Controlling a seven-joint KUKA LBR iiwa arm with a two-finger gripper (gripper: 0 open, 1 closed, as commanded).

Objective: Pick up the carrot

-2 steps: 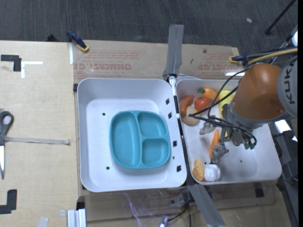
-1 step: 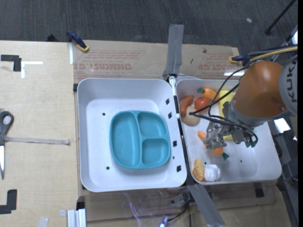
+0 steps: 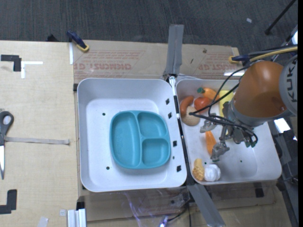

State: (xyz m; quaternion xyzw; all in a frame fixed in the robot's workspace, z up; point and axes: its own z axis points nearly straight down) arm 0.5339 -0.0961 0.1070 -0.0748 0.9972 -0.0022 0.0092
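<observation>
The carrot is a short orange piece lying in the right bin, near the bin's left wall. My gripper hangs over the bin floor just right of the carrot's lower end, close beside it. The view gives no sign of the carrot between the gripper's tips. The grey arm with its orange band reaches in from the right and covers the middle of the bin's back half.
At the back of the right bin lie a red sausage-like piece, a beige round item, a red tomato and a yellow item. A yellow corn piece and a white garlic bulb sit at the front. A teal divided plate lies in the left bin.
</observation>
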